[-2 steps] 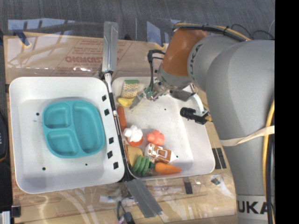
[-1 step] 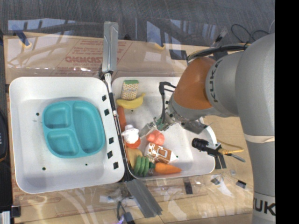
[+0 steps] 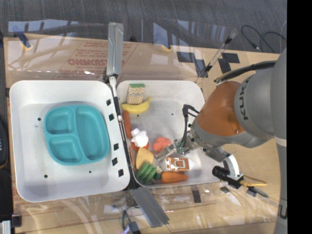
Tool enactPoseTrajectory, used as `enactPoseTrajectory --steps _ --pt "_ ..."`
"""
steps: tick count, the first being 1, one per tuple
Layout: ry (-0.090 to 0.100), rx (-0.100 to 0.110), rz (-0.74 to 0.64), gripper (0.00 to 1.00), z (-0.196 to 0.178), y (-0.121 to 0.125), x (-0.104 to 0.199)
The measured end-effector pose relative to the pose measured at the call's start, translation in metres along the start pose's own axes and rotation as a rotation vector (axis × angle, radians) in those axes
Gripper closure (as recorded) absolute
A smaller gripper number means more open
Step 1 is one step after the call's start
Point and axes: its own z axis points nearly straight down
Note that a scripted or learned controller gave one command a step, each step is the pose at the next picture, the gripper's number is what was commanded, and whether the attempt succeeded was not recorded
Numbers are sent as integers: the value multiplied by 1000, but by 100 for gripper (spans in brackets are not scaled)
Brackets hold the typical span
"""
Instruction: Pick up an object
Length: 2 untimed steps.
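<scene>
Nearest, a carrot (image 3: 174,177) lies along the right bin's (image 3: 168,90) near wall, just behind it an orange carton (image 3: 177,164). Reaching down, the gripper (image 3: 181,149) hangs over this carton; its jaw state cannot be told. Descending and closing seems next.

Small orange-and-white carton (image 3: 176,164), lying flat on the floor of the right bin (image 3: 165,89), directly beneath the gripper (image 3: 181,149) and at its fingertips. Just left of the gripper, a reddish-pink lump (image 3: 162,143); further left, a white piece with a red top (image 3: 140,138) and a long orange stick (image 3: 127,126) along the bin wall. Below and left of the gripper, a yellow wedge (image 3: 144,157) touching a green bundle (image 3: 147,172). An orange carrot (image 3: 173,177) just below the carton. Well above and left of the gripper, a yellow banana (image 3: 136,107) against a striped block (image 3: 136,93)
</scene>
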Motion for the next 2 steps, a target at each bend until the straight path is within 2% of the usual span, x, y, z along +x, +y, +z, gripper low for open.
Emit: enactPoseTrajectory --steps 1,2 --pt "3 6 211 0 1 40 -31" --pt "4 7 268 0 3 117 -34"
